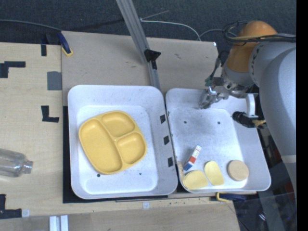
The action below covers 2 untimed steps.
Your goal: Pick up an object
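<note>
- Objects, a small tube [192,158] and three flat pieces [214,173], are lying at the right bin's [250,143] near edge.
- Gripper [210,99] is being held near the far edge, well apart; finger state cannot be told.
- A grasp against the wall is likely being risked: pieces may slip.

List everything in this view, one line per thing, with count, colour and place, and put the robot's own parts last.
bins: 2, white, side by side on the bench
divided plate: 1, yellow, three compartments, in the left bin
small tube: 1, white with red and blue, near edge of the right bin
yellow pieces: 2, pale yellow, side by side at the right bin's near edge
round disc: 1, tan, near right corner of the right bin
clear bottle: 1, transparent, lying on the bench left of the bins
metal pole: 1, grey, slanting above the bins
arm: 1, grey with orange band, at the right
hand: 1, dark metal, over the far edge of the right bin
</note>
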Each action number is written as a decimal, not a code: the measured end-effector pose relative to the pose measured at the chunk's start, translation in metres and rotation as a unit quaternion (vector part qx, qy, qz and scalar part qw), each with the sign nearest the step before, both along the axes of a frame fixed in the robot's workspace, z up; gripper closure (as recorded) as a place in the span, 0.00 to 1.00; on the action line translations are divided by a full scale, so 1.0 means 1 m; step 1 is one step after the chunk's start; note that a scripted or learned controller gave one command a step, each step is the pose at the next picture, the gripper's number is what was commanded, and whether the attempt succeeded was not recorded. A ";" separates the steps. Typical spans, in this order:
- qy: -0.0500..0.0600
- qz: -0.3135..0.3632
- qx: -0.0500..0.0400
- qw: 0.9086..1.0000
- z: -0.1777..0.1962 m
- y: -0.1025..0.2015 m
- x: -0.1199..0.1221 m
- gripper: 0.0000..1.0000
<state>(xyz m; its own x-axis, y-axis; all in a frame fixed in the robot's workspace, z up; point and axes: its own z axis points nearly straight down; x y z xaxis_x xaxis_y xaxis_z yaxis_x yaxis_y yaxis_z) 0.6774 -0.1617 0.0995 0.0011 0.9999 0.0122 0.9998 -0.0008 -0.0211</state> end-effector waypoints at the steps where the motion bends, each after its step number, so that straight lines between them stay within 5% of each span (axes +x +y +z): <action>1: 0.002 0.001 0.001 1.000 -0.001 0.004 0.000 0.00; 2: 0.002 0.001 -0.002 1.000 0.009 0.003 0.000 1.00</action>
<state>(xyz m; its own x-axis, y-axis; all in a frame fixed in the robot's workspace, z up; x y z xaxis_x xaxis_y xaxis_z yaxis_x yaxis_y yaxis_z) 0.6771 -0.1592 0.1087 -0.0016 1.0000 0.0085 0.9997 0.0018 -0.0247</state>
